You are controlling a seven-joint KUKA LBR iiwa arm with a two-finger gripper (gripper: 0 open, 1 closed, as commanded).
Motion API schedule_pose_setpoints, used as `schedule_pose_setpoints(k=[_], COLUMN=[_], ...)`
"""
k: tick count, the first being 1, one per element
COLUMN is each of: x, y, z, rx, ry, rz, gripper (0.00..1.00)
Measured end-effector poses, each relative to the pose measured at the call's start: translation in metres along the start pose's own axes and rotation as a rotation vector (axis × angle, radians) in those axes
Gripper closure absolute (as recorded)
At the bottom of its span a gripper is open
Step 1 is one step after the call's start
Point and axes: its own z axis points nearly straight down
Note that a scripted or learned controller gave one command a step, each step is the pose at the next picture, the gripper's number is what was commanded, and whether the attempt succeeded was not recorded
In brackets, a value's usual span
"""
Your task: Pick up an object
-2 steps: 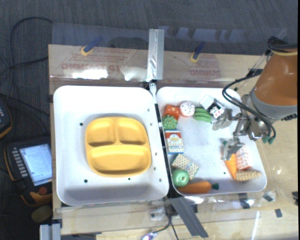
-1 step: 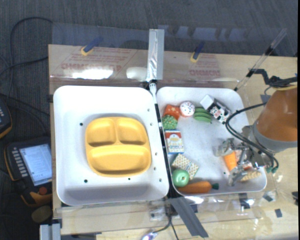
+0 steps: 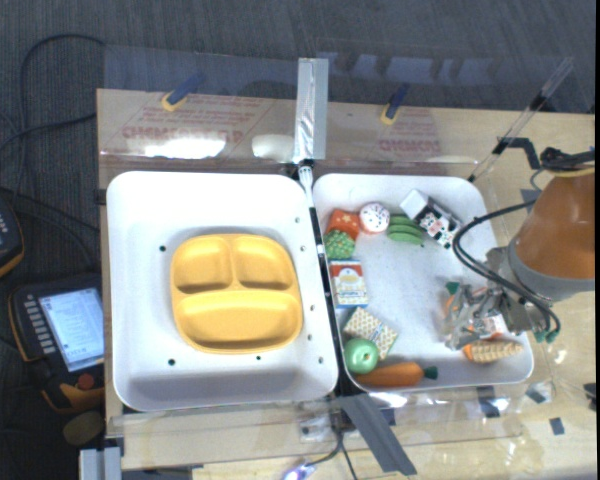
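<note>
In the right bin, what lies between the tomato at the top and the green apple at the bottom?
In the camera view, between the tomato and green apple lie a small carton and a checkered packet.

both white bins (image 3: pixel 140 268) appear as smooth moulded plastic with a slight sheen. the yellow divided tray (image 3: pixel 236 290) is glossy plastic. the bench top (image 3: pixel 220 128) reads as matt wood or board under a clear, reflective sheet. the divider post (image 3: pixel 311 108) looks like brushed metal. the floor (image 3: pixel 280 8) is a rough dark carpet weave.
</note>
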Motion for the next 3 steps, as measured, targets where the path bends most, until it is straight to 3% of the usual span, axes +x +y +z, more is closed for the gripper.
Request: schedule_pose_setpoints(k=[1,2,3], x=[-0.043,-0.005,-0.033], y=[0.053,0.019,0.068], z=[0.013,0.012,0.013], rx=[0.001,-0.006,-0.002], ry=[-0.011,-0.017,-0.016], rz=[0.255,0.671,0.842], gripper=[1.0,1.0,1.0])
